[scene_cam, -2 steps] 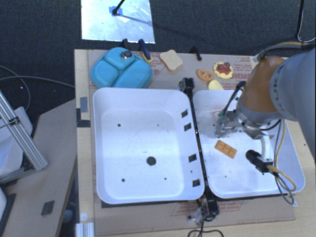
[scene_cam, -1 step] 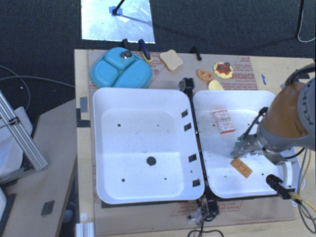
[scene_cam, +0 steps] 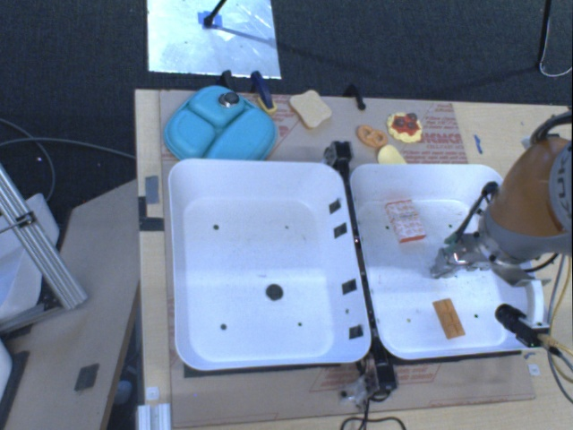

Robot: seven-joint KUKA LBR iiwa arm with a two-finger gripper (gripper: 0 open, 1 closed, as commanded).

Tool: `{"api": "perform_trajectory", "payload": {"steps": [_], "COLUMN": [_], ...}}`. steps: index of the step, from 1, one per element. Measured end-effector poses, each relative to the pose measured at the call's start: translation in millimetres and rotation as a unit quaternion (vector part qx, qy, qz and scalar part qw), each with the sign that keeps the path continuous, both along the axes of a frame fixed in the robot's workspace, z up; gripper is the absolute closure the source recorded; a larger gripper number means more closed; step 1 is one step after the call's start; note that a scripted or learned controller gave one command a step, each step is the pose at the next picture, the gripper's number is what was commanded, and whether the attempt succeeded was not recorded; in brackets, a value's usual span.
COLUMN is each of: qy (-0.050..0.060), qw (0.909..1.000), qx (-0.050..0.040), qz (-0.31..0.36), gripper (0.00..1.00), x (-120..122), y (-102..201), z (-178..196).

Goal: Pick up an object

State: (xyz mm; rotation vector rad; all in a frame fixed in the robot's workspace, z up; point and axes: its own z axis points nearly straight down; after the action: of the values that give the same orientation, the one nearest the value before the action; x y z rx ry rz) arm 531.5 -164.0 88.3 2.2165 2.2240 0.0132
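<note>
In the right bin [scene_cam: 394, 186], the arm [scene_cam: 537, 204] is hanging its gripper [scene_cam: 445, 264], whose state I cannot tell, between the far red-and-white packet [scene_cam: 406, 220] and the near orange block [scene_cam: 448, 318].

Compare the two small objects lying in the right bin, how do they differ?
The red-and-white packet is pale with red print; the brown block is plain tan-brown. The packet lies toward the right bin's far side, the block near its front edge. The packet looks wider; the block narrower. Both lie flat.
</note>
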Motion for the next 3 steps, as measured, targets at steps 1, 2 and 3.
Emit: {"api": "perform_trajectory", "payload": {"steps": [1, 2, 3], "qy": [0.004, -0.001, 0.002], "qw": [1.0, 1.0, 1.0], "qx": [-0.0011, -0.0026, -0.0014], "qz": [0.001, 0.003, 0.004], "gripper": [1.0, 1.0, 1.0], "x": [-46.5, 0.4, -0.2], "y": [64.6, 93.4, 155.7], "z": [44.6, 99.3, 109.3]}}
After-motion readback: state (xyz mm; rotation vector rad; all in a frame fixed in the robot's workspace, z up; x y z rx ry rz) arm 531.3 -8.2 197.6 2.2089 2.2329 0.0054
